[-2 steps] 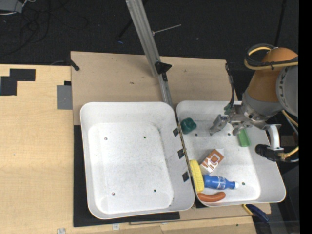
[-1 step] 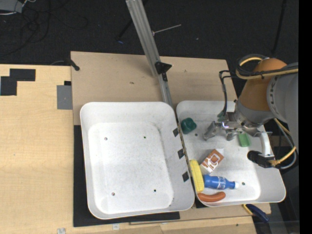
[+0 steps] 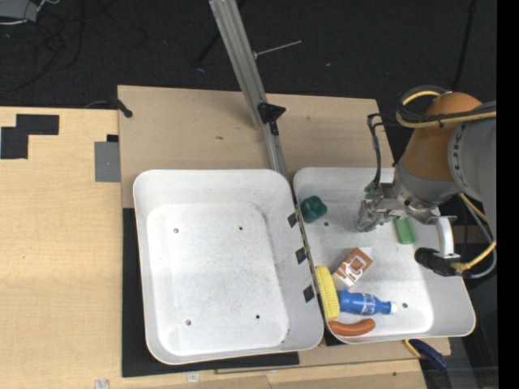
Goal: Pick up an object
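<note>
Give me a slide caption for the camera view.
Gripper low in right bin, between teal object and green block.

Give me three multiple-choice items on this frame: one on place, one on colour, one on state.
1. Where does the blue bottle lie?
A. left bin
B. right bin, near the front
C. on the bench outside the bins

2. What colour is the block beside the gripper?
A. green
B. purple
C. black

3. How does the blue bottle rest?
A. upright
B. on its side
C. hanging from the gripper

Answers: 1 B, it lies in the right bin between the yellow corn cob and the front wall. 2 A, the green block sits just right of the gripper. 3 B, its length runs flat along the bin floor.
</note>
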Controlling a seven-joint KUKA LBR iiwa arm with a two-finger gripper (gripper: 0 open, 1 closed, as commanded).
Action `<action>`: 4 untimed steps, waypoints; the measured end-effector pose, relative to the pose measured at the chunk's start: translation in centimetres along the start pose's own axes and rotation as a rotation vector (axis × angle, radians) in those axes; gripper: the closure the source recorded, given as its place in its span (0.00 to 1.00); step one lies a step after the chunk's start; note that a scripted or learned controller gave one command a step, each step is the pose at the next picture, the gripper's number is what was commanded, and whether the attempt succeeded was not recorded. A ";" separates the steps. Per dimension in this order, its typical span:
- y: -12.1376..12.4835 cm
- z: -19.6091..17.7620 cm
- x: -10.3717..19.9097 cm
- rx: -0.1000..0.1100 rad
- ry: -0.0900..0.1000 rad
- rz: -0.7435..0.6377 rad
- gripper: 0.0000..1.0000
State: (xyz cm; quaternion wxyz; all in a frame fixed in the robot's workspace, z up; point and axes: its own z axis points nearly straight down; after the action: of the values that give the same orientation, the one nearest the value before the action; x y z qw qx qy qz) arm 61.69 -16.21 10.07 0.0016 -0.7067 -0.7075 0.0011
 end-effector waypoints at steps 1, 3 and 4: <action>-0.5 -4.6 -0.5 -0.006 -0.001 0.003 1.00; -0.3 -14.3 -0.1 -0.006 -0.001 0.000 1.00; -3.1 -14.2 5.2 0.000 0.002 -0.003 1.00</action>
State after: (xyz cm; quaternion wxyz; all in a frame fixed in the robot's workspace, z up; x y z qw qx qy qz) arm 58.63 -10.99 24.30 0.0024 -0.7057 -0.7085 0.0004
